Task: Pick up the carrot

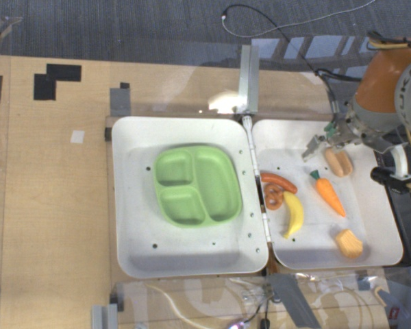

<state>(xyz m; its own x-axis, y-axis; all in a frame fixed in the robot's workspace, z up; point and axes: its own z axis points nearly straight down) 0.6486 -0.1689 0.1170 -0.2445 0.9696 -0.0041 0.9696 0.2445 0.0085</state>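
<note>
The orange carrot [329, 193] with a green top lies in the right bin [377, 252], its tip pointing to the lower right. My gripper [331, 142] hangs over the bin's back part, above and just behind a tan bread roll [338, 162]. Its fingers are spread open with nothing between them. The carrot sits a short way in front of the gripper, apart from it.
A yellow banana [294, 215], a red sausage [279, 181] and a brown pretzel [273, 198] lie at the right bin's left side. A tan pastry [349, 243] rests near its front. The left bin [133, 252] holds a green divided plate [195, 185].
</note>
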